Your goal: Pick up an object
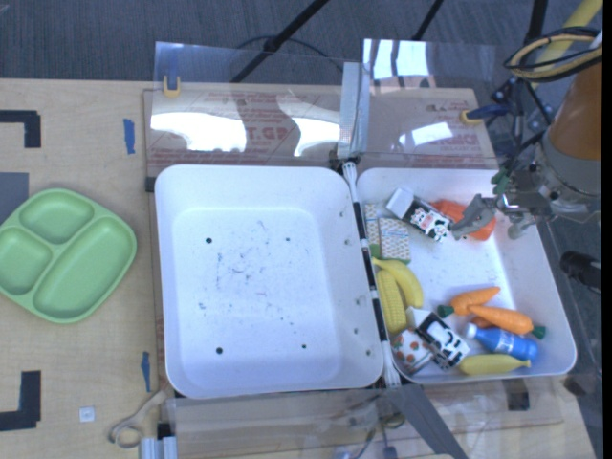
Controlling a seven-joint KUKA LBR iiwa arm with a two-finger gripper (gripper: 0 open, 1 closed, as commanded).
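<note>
Orange toy (486, 229) lies in the upper part of the right bin (553, 285), right at the gripper (475, 216). The gripper's grey tip overlaps the toy's middle from the camera's angle, so orange shows to either side of it. Whether it touches or hangs just above can't be told, and whether the gripper is open, closed or grasping anything can't be told either. Nothing is visibly lifted.

The gripper comes in from the right side of the bin, w/ the wrist hardware and cables behind it and the arm's orange band (581, 127) further up and right.

Just left of the toy sits a black-and-white box (419, 214), tilted. Below-left of that is a small patterned packet (393, 240) near the divider between the bins.

Further down along the divider: a yellow banana (404, 280) and a corn cob (391, 304) side by side. The bottom of the bin holds a cluster, approx. touching one another:
- two carrots (497, 312)
- a blue bottle (499, 341)
- another yellow piece (492, 363)
- a second black-and-white box (443, 338)
- a round spotted item (411, 349)

This cluster is well apart from the gripper.

Left bin (172, 256) has faint scuff marks on its floor. A green divided plate (62, 253) rests on the bench (67, 142), well left of both bins.
</note>
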